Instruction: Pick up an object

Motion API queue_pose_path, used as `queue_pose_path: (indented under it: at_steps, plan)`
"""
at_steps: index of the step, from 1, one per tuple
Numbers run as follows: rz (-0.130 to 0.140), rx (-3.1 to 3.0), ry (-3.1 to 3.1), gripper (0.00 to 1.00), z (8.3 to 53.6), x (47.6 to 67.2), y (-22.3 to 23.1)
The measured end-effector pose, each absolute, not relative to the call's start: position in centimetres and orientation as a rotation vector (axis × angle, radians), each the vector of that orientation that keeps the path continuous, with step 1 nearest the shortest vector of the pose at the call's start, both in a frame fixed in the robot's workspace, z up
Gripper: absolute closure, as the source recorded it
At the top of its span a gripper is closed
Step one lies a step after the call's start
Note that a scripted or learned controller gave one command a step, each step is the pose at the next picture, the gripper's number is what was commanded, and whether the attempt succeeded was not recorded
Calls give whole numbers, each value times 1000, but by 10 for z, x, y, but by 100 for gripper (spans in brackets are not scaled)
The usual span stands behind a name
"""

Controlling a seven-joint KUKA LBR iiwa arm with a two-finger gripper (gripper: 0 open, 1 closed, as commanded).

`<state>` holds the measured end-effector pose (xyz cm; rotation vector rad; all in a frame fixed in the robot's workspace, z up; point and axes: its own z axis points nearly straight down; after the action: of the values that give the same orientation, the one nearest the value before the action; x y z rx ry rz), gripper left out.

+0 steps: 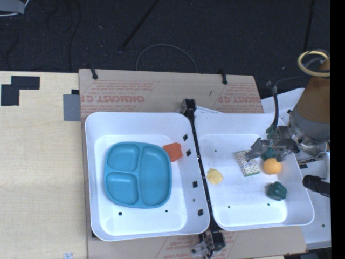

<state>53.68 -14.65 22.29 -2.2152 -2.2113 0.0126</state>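
Camera view from above shows two white bins side by side on a cardboard sheet. Over the right bin [226, 220] the arm [315, 99] reaches in from the right, its gripper [265, 151] low above the bin floor. Whether its fingers are spread or closed I cannot tell, and nothing is plainly caught between them. Just beside the gripper, on its near side, lies an orange ball [272, 167]. To the left of the ball, touching or nearly so, sits a small speckled block [247, 163]. A yellow lump [214, 176] lies further left, near the divider between the bins. A dark green object [277, 190] rests nearer than the ball, apart from it. In the left bin [108, 225] a blue divided plate [138, 175] lies flat, with an orange block [173, 151] at its far right corner.
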Motion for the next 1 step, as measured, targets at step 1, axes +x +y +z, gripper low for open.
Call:
queue_pose_path:
  at_steps: [1]
  plan:
    - [2, -2221, -2221, 0, 229, 539, -147]
